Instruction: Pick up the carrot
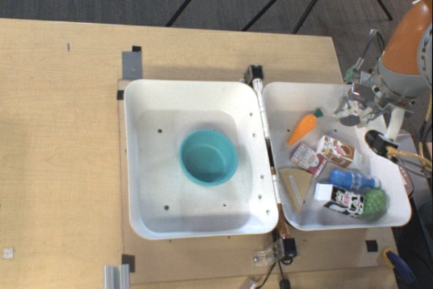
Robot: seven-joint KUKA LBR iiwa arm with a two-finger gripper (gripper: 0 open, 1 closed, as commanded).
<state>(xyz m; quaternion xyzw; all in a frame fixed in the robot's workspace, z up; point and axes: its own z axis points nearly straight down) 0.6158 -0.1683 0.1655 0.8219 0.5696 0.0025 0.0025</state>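
The carrot (302, 129) is orange with a small green top and lies slanted in the far-left part of the right bin (284, 95). My gripper (352, 111) hangs over the bin's far right side, to the right of the carrot and a little beyond it. A clear gap separates it from the carrot, and nothing shows in its grasp.
A teal bowl (209, 156) sits in the left bin (145, 105). Close below the carrot lie two small cartons (335, 150) (308, 158). A blue bottle (353, 179), a black-and-white carton (345, 200) and a green ball (374, 202) crowd the near right corner.
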